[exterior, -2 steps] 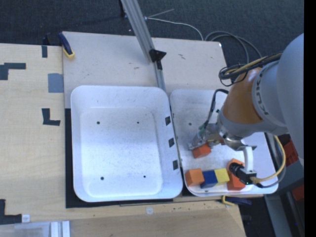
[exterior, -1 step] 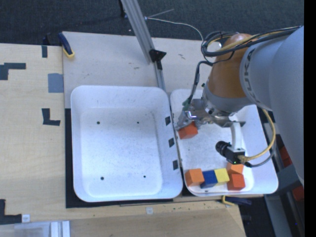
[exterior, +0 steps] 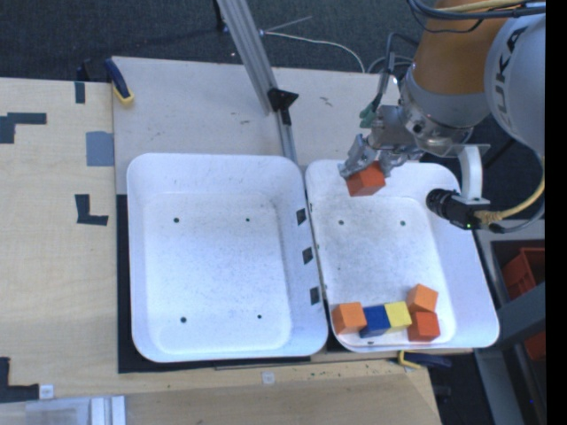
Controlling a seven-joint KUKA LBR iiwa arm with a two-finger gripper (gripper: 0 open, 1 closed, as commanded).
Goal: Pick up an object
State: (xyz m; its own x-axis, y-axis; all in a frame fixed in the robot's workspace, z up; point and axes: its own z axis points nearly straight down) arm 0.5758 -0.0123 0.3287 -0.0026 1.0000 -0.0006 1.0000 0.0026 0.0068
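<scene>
The pincer (exterior: 365,171) grips one orange-red block (exterior: 365,181) above the right bin (exterior: 461,264); at the bin's six o'clock lie five blocks (exterior: 390,317): three orange, one blue, one yellow.

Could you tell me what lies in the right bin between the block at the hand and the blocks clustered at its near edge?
Bare white bin floor, per the camera view.

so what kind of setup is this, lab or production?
Most likely a research lab bench: two white bins on a taped plywood top, small coloured blocks as test objects, and a gripper lifting an orange block.
</scene>
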